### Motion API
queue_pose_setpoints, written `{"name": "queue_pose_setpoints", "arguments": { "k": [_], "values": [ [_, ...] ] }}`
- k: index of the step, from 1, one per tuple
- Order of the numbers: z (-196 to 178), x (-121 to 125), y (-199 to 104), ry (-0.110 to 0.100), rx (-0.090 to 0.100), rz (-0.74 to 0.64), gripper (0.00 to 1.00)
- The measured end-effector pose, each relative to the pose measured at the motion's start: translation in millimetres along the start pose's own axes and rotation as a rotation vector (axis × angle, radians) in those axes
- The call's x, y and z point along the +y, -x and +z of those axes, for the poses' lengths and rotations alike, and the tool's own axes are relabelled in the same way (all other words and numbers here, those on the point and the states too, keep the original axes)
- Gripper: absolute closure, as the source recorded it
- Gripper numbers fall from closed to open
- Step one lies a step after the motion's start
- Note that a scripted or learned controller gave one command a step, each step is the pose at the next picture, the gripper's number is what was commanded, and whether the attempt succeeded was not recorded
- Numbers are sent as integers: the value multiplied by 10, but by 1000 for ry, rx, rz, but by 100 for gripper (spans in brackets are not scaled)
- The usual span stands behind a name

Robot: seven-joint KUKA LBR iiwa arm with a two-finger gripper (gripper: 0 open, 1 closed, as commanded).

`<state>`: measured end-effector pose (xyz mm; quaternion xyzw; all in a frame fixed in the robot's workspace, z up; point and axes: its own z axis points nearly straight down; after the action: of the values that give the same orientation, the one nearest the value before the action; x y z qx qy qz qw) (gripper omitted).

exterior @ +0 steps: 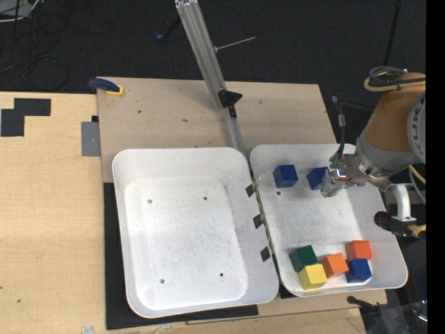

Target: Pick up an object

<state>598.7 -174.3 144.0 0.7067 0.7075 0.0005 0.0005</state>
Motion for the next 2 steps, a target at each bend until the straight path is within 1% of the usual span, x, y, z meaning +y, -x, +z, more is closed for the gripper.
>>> {"name": "queue_pose_setpoints", "arguments": {
  "k": [1,2],
  "values": [
    [-490,95,-35,2,-1,0,100],
    [-747,98,-22,0,0,0,100]
  ]
}}
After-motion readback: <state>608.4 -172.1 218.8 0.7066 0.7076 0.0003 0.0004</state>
